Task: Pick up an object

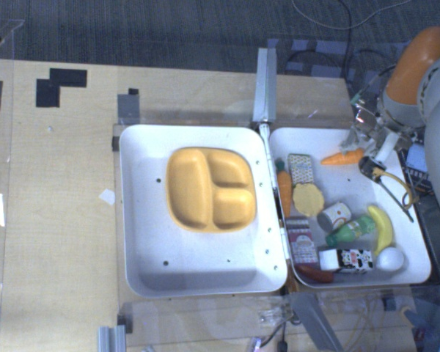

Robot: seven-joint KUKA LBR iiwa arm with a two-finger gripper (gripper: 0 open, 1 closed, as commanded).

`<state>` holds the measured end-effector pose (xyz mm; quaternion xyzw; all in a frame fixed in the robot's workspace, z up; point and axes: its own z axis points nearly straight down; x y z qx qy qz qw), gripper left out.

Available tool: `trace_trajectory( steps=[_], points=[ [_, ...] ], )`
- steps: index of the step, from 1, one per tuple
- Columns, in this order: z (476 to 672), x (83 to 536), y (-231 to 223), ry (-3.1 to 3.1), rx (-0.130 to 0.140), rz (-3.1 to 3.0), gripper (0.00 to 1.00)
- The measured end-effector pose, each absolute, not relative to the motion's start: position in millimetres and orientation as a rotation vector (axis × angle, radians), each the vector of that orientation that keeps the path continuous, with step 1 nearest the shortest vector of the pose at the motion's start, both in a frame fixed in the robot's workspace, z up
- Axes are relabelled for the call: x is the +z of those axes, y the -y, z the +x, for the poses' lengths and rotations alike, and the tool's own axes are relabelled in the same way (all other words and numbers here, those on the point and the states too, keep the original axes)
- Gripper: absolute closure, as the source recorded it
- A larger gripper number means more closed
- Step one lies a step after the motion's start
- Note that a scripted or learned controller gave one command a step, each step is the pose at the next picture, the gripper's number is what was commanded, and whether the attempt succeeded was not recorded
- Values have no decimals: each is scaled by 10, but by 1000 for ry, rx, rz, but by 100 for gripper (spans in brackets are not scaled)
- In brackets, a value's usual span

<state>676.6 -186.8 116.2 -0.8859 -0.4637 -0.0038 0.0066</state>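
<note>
The gripper (361, 127) hangs over the right bin's (418, 270) far right corner. A toy carrot (342, 158) lies just below and left of it, long axis roughly left-right. I cannot tell how the gripper is set.

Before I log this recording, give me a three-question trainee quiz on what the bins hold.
1. True or false: the yellow tray lies in the left bin.
2. Which lies nearest the gripper? A) banana B) carrot C) white egg
3. Fill in: the green bottle lies in the ____ bin.

Key: 1 true; 2 B; 3 right.
</note>
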Motion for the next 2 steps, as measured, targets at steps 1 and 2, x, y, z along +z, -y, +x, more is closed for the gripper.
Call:
trace_trajectory(
  steps=[1, 2],
  points=[
    [6790, 1295, 1854, 1462, -19, -2771, 100],
    [6707, 1129, 1774, 1555, -8, -2735, 100]
  ],
)
